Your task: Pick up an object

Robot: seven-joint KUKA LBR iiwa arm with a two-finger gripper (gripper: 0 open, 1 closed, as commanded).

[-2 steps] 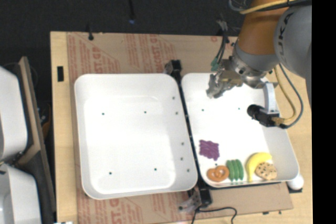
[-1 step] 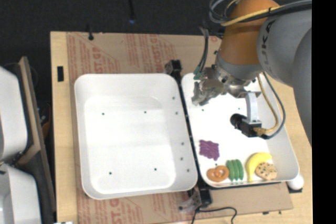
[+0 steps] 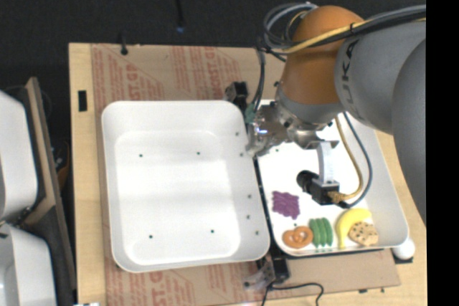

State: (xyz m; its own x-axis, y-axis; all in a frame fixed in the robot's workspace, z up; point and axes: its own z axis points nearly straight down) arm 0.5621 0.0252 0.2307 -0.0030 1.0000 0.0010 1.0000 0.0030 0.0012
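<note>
Red print on the cardboard (image 3: 179, 75) under the bins is too blurred to read. Gripper (image 3: 259, 140) is at the right bin's (image 3: 285, 170) upper-left corner, against the left bin (image 3: 179, 183) rim; can't tell its opening. Purple grapes (image 3: 286, 205), orange pretzel (image 3: 297, 237), green piece (image 3: 322, 231) and cookie (image 3: 363, 232) lie along the right bin's near edge.

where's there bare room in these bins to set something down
The left bin is bare wall to wall. The right bin is crowded at its near end: purple piece, orange ring, green piece, yellow piece, cookie. The hand hangs over its far left corner.
</note>
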